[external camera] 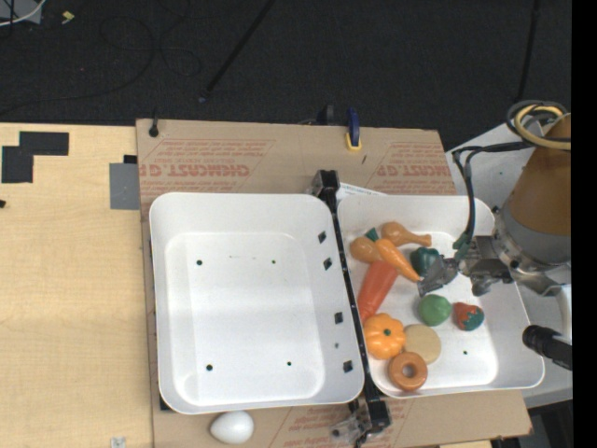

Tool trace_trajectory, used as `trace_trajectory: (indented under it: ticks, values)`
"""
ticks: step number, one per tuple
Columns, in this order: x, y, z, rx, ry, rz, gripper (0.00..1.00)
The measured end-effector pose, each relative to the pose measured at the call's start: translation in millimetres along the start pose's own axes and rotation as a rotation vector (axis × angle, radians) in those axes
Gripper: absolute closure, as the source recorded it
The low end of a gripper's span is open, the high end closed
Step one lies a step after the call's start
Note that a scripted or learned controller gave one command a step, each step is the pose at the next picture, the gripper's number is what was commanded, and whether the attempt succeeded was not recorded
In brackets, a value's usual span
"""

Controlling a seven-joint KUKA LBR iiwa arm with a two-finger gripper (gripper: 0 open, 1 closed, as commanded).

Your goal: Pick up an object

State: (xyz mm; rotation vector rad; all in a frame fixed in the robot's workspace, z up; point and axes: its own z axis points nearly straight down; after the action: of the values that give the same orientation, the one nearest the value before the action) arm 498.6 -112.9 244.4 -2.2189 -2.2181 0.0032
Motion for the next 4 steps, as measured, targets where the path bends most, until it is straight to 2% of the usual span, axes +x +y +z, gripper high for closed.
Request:
trace_trajectory:
  ticks: [1, 2, 3, 4]
  values:
    - [7, 27, 144, -0.007, -0.004, 0.003, 0.0]
    - [18, 111, 153, -0.006, -0.019, 0.003, 0.0]
    - [16, 145, 155, 0.0, -0.016, 0.004, 0.0]
    - [68, 131, 49, -0.012, 0.0, -0.004, 0.0]
